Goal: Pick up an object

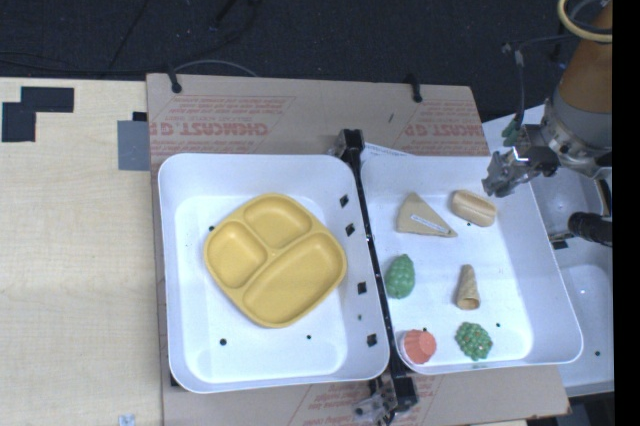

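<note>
The right bin [540, 244] holds a tan wedge [424, 216], a beige bread-like roll [472, 208], a green lumpy piece [400, 276], a small tan cone [467, 287], a red-orange round piece [419, 346] and a green broccoli-like piece [474, 341]. My gripper [503, 176] hangs at the bin's far right rim, just up and right of the roll, with nothing seen between its fingers. The arm's orange band [585, 74] rises above it.
The left bin [190, 214] holds a yellow three-compartment plate [275, 259]. A black divider [365, 254] runs between the bins. Cardboard [300, 119] lies under both. A light wooden bench top [70, 244] stretches to the left.
</note>
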Available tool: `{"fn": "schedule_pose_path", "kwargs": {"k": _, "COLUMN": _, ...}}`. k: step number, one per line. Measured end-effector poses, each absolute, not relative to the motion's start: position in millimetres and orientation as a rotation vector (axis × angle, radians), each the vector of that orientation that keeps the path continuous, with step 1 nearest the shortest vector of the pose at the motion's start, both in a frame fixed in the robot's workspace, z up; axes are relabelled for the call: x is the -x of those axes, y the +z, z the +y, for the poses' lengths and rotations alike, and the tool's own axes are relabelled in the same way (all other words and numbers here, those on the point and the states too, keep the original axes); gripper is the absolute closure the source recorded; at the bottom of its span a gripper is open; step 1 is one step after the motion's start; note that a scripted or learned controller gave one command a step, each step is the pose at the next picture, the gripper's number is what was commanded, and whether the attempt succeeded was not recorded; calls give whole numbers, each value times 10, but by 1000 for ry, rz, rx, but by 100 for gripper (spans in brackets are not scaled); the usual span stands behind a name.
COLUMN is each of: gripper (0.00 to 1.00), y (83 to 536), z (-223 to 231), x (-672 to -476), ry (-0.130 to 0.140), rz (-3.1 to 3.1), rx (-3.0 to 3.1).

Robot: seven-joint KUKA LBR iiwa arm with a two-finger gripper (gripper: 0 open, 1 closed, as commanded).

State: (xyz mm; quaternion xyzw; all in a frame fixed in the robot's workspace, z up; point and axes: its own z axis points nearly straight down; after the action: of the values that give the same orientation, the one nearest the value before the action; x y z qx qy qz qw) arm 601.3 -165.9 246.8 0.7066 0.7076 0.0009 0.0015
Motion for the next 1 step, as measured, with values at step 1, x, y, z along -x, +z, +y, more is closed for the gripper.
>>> {"fn": "schedule_pose_path", "kwargs": {"k": 1, "gripper": 100, "y": 2381, "z": -1234, "x": -5921, "ry": -3, "rz": 2228, "rx": -2221}}
